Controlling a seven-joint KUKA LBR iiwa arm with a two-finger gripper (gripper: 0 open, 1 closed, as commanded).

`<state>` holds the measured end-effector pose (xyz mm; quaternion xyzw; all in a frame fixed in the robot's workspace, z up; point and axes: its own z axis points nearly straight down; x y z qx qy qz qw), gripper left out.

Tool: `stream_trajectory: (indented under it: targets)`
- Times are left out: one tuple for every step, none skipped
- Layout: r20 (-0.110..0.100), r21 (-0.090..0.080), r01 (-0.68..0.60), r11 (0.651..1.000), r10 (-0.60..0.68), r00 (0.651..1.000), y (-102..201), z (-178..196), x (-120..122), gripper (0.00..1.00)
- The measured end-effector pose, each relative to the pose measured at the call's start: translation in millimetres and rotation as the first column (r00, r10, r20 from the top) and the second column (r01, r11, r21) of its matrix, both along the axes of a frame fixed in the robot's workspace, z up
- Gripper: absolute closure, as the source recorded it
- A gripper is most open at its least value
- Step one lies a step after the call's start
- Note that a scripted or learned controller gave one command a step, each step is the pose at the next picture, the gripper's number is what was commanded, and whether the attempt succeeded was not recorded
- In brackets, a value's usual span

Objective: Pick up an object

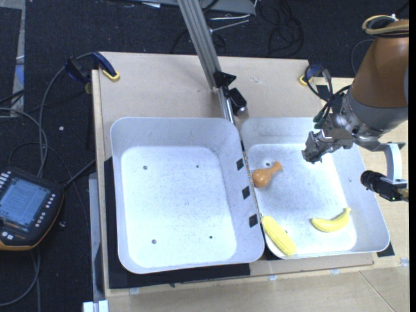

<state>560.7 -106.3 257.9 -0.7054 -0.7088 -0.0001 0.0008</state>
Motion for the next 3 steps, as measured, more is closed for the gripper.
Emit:
stream_trajectory:
  targets:
    - [0.000, 0.000, 0.000, 1.000, 0.000, 1.000, 59, -4, -15, 1.00]
    - [0.001, 0.000, -0.001, 1.000, 0.001, 1.000, 118, -2, -25, 1.00]
    - [-0.001, -0.001, 0.000, 1.000, 0.000, 1.000, 169, -20, -31, 1.00]
